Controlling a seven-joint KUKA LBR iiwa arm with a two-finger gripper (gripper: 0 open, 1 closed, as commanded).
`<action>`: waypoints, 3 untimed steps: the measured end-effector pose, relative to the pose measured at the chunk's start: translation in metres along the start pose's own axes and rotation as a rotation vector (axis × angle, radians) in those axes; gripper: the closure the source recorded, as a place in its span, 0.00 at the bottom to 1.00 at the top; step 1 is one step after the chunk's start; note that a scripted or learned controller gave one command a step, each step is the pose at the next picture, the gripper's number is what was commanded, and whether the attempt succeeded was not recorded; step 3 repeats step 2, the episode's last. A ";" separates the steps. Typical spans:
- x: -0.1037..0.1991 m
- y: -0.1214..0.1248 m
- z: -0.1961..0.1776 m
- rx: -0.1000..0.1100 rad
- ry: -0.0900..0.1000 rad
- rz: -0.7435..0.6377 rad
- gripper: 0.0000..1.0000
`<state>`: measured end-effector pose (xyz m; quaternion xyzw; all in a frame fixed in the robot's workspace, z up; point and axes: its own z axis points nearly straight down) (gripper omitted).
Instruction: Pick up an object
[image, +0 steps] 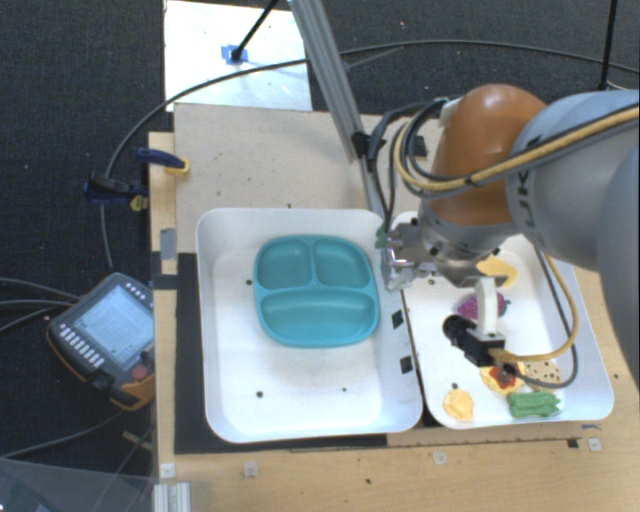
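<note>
Grey arm (590, 170) with orange band, nearest, reaching in from right over right bin (590, 395). Both bins white, side by side. Gripper (455, 270) above that bin's upper half; cannot tell whether released or clenched. Just under it, small magenta piece (468, 301), with yellow piece (498, 270) just beside, partly hidden. Toward bin's near edge: 1 pale yellow lump (458, 403), 1 green toy (533, 404), 1 red-and-orange bit (500, 377), 1 tan dotted disc (546, 371). Left bin (230, 380): teal plate (315, 290) with 3 compartments, lying flat near centre. Off bench at left, teach pendant (105, 335). Blue clamp (160, 160) at bench's far left corner.
</note>
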<state>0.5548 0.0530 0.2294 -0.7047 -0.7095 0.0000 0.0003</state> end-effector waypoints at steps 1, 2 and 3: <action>0.043 -0.029 0.013 0.002 0.001 -0.002 1.00; 0.040 -0.027 0.012 0.000 0.000 0.003 0.00; 0.040 -0.027 0.012 0.000 0.000 0.003 0.00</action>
